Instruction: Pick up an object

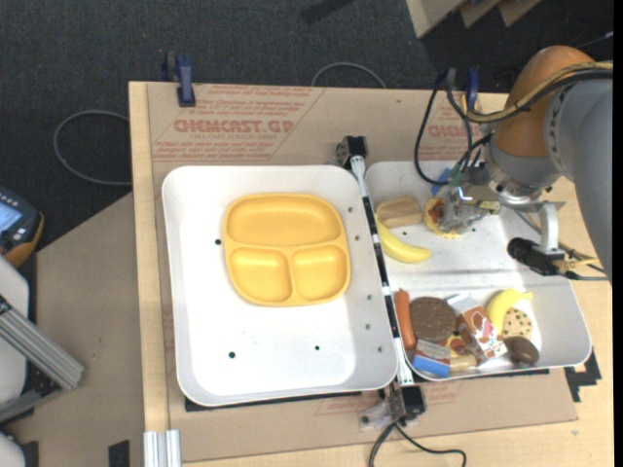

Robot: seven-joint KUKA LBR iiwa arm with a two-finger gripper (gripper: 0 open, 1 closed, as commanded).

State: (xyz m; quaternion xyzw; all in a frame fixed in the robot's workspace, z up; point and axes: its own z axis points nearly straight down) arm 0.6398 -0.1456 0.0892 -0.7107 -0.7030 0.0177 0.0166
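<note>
Toy food lies in the right bin [574, 309]: a banana [402, 246] near the divider, more pieces piled at the near end. Gripper [454, 212] is low over a small, possibly orange item [449, 218] at the far end; finger state cannot be determined. Left bin [195, 290] holds a yellow tray [286, 247].

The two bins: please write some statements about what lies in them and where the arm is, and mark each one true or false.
1. The yellow tray lies in the left bin. True.
2. The banana lies in the left bin. False: it lies in the right bin, near the divider.
3. The end effector is over the right bin. True.
4. The tray has one compartment. False: three.
5. The hot dog lies in the right bin. True.
</note>
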